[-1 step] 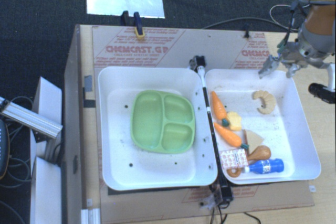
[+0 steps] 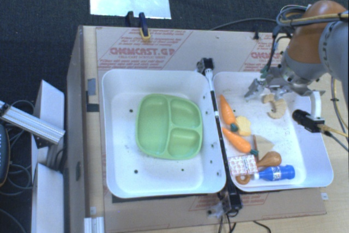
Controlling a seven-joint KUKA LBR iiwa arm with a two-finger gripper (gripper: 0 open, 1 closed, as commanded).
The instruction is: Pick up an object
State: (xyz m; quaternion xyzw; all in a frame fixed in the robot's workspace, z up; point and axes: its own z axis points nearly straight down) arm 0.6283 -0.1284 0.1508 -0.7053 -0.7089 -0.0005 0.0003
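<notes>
Camera view: hand [image 2: 260, 90] low over far part of right bin [image 2: 326, 171], just beside beige piece [image 2: 276, 108]. Opening of hand: cannot tell. No hold on anything visible.

Likely target, judged by nearness: beige piece, flat on bin floor at near side of hand, apart from other items.

Risks:
- Closing on air. Cause: hand offset toward far side of piece.
- Nudging piece away instead of gripping. Cause: curved, low shape with little to clamp.
- Striking far wall of bin on descent. Cause: hand close to that wall.

Edges and room:
- Open floor at view's right of beige piece and toward near right corner.
- Crowded strip along divider [image 2: 215, 117]: carrots [image 2: 227, 110], box [image 2: 242, 163], bottle [image 2: 275, 173]. Avoid sweeping toward it.
- Spare room in left bin [image 2: 121, 117]: green plate [image 2: 169, 127] at centre, bare floor around it.
- Raised rim on all sides of right bin; clear it before crossing over tabletop [image 2: 163, 46].
- Lift straight up before any sideways travel.
</notes>
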